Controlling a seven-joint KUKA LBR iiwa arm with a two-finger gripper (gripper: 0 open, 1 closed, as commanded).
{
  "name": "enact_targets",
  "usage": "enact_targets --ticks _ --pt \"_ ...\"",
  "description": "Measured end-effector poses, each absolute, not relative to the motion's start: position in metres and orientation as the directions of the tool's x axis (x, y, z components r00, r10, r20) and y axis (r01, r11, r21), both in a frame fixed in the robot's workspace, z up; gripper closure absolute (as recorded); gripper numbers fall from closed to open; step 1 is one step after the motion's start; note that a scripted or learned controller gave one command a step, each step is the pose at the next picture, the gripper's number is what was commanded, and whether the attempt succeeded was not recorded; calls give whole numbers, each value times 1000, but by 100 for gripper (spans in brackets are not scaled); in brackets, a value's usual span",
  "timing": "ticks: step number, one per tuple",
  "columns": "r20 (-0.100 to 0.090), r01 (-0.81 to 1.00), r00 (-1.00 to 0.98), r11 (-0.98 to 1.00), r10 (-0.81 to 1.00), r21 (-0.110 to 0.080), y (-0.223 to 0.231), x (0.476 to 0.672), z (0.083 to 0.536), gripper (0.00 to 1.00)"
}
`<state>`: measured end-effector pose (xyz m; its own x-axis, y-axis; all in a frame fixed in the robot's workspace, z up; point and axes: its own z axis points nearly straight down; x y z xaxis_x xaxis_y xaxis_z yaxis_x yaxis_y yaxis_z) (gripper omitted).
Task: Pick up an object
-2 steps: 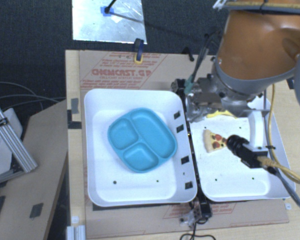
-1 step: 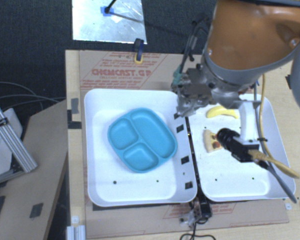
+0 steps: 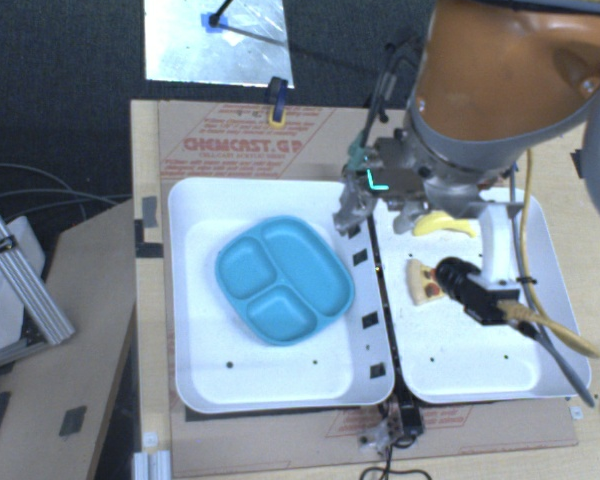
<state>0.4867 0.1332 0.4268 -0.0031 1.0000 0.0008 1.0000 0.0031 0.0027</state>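
Note:
A yellow banana [image 3: 447, 226] lies in the right bin [image 3: 480, 373] near its far edge. A pizza-slice toy [image 3: 420, 280] rests just in front of it, toward the bin's left side. A blue divided plate [image 3: 283, 279] sits in the middle of the left bin [image 3: 195, 298]. My gripper [image 3: 372, 213] hangs over the divider between the two bins, near their far edge, left of the banana and right of the plate. The big grey and orange arm covers the far part of the right bin. Nothing shows in the gripper's grasp.
The bins stand on a cardboard sheet [image 3: 245, 143] on the bench. A shiny metal plate [image 3: 218, 28] lies beyond it at the back. An aluminium frame [image 3: 15, 278] stands at the far left.

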Motion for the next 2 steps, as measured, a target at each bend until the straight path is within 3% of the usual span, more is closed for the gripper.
enact_targets --ticks 1,2 --pt "2 1000 -7 7 1000 6 133 487 438 100" --pt "3 1000 0 0 1000 12 111 487 531 100"
